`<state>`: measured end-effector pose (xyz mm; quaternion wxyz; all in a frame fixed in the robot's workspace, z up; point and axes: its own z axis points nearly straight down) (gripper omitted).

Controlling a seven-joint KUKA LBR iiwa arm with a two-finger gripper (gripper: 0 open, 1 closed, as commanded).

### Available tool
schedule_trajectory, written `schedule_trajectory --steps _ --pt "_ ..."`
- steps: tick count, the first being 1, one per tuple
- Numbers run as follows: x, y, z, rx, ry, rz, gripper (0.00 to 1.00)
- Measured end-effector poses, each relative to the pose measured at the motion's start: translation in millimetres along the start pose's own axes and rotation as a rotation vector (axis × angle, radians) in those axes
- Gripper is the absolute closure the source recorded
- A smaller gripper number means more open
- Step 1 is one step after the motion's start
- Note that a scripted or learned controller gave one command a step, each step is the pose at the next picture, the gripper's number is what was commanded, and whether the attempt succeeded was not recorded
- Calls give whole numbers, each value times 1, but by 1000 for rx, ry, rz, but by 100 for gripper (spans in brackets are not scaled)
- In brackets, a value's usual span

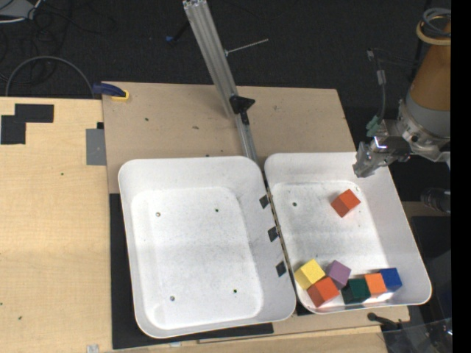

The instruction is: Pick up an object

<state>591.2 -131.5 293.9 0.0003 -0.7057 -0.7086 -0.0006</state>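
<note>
Right now claw [366, 166], grip state unclear, is hovering w/ orange block [345, 203] nearby, risking missing it if misaligned.

Matt white plastic bins [193, 169] sit on a smooth pale wooden bench [51, 197] by a ribbed metal rail [213, 57].

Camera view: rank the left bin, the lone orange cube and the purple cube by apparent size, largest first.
1. Left bin, by far the largest.
2. Lone orange cube.
3. Purple cube, partly hidden among its neighbours, so its rank below the orange cube is unsure.
</note>
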Motion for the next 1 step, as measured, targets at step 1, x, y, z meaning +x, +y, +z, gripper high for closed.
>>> schedule_trajectory --steps 1 --pt "-41 1 -153 -7 -4 6 100"
